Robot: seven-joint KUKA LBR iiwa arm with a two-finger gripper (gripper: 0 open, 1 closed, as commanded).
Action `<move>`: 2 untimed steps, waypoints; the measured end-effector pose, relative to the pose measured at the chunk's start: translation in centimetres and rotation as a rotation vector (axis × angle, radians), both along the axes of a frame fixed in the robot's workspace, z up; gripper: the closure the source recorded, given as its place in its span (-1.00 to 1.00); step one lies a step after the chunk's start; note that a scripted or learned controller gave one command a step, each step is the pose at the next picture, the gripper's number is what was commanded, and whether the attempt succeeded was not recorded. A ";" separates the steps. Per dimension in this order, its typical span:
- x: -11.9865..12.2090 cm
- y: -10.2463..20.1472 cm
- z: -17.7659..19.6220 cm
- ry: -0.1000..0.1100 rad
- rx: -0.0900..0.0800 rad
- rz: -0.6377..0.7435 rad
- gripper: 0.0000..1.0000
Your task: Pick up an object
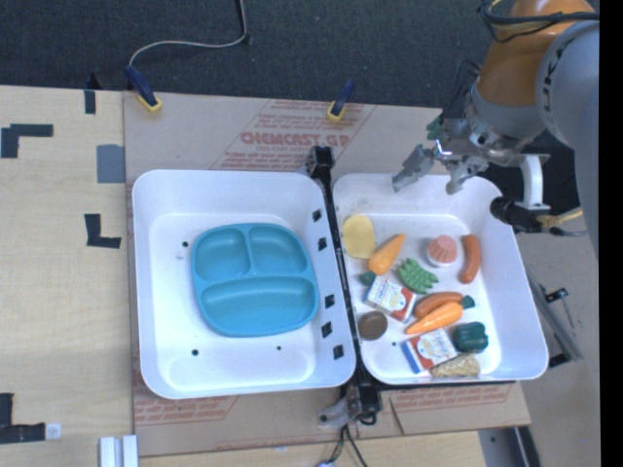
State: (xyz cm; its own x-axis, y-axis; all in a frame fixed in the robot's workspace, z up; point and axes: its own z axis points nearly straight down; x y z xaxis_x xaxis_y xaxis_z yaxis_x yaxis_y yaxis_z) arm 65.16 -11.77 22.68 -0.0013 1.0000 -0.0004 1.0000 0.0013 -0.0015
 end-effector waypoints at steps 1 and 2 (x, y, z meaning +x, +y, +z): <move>-3.5 2.3 -13.1 0.002 0.001 -0.001 -1.00; -5.3 -0.3 -14.0 -0.005 -0.001 0.000 -1.00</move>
